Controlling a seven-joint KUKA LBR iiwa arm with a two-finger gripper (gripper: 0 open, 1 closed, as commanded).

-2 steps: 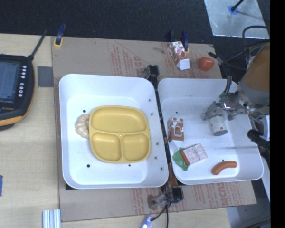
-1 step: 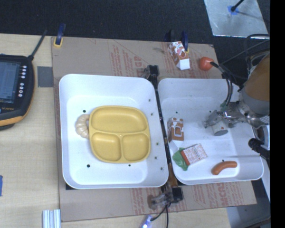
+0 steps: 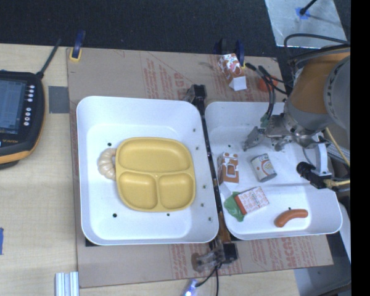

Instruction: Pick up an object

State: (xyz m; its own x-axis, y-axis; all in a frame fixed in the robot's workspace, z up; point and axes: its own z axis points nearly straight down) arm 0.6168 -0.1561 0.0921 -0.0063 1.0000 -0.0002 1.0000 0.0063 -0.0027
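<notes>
The right bin (image 3: 314, 227) holds a small grey can (image 3: 263, 167), a brown and white carton (image 3: 228, 168), a red and white packet (image 3: 253, 200) lying on a green item (image 3: 233, 208), and a sausage (image 3: 291, 216). My gripper (image 3: 254, 140) hangs over the upper middle of this bin, just above and left of the can, with nothing seen in it. The left bin (image 3: 98, 221) holds a yellow divided plate (image 3: 154, 172). A beige pastry (image 3: 105, 163) sticks out from under the plate's left edge.
The arm (image 3: 314, 97) comes in over the right bin's upper right corner, with cables around it. A small patterned box (image 3: 230, 65) sits on the bench behind the bins. A pendant with a screen (image 3: 9, 119) lies at far left.
</notes>
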